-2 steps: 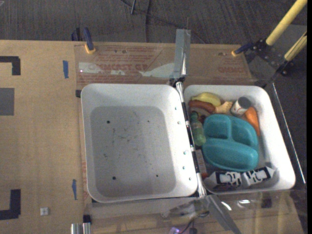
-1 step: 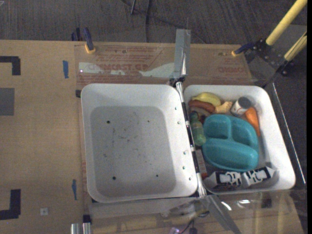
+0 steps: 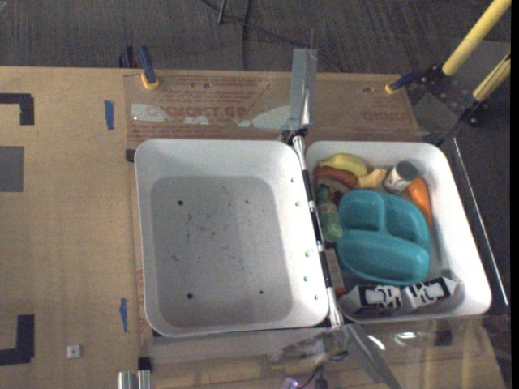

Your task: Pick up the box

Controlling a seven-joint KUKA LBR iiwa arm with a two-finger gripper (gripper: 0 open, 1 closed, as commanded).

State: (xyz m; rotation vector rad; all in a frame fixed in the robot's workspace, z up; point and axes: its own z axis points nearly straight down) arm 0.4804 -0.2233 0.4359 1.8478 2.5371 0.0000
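The box [image 3: 403,294], black and white, lay on its side along the near wall of the right bin [image 3: 469,241], tilted against that wall and touching the front edge of a teal divided plate [image 3: 383,237]. That tight spot looked like the main hazard: with the wall on one side and the plate on the other, a finger coming down could land on the rim or the plate, and a shallow hold on the tilted face would probably slip. Lifting might also drag the plate and disturb the banana [image 3: 345,164], carrot [image 3: 419,197] and green bottle [image 3: 328,217] crowded behind it. Whether the gripper was open or closed could not be told. The left bin [image 3: 154,217] showed a bare grey floor with dark specks. Both bins sat on a tan bench [image 3: 65,241] marked with blue tape and black corner marks, with clamps at its far edge; beyond lay dark carpet, cables and yellow poles [image 3: 485,24].
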